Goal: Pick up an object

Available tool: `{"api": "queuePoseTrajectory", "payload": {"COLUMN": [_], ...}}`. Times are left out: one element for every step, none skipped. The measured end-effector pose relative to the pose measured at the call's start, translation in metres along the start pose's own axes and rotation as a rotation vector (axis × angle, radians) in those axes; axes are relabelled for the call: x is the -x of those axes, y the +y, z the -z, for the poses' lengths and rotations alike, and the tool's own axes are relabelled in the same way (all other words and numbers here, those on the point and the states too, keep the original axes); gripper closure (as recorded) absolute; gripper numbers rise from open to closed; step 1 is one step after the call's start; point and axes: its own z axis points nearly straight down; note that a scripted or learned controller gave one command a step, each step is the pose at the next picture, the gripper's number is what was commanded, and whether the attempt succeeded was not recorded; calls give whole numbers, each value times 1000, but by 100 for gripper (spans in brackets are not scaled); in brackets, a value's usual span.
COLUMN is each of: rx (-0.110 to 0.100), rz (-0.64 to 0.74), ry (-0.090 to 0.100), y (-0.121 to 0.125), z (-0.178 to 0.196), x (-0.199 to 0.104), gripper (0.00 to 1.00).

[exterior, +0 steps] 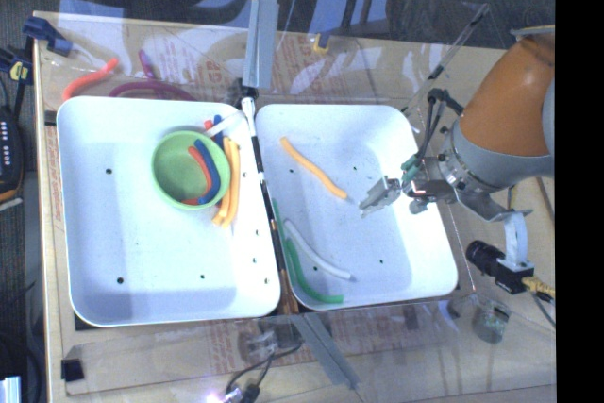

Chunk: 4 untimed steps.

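Note:
My gripper hangs over the right part of the right bin, its fingers slightly apart with nothing between them. An orange strip lies slantwise in that bin, to the left of the fingertips and just clear of them. A pale grey strip and a green strip lie near the bin's front left corner. In the left bin stands a green bowl holding red and blue strips, with an orange strip leaning along its right side.
The arm's grey and orange body looms over the right bin's right edge. Red and purple cords lie on the bench behind the left bin. A metal post rises behind the gap between the bins.

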Motion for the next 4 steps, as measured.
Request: {"api": "queuePoseTrajectory", "payload": {"rx": [-1, 3, 0, 0], "rz": [-18, 72, 76, 77], "ry": [-2, -2, -6, -6], "y": [94, 117, 117, 117], "z": [-81, -171, -160, -160], "x": [3, -11, -10, -10], "gripper": [0, 0, 100, 0]}}
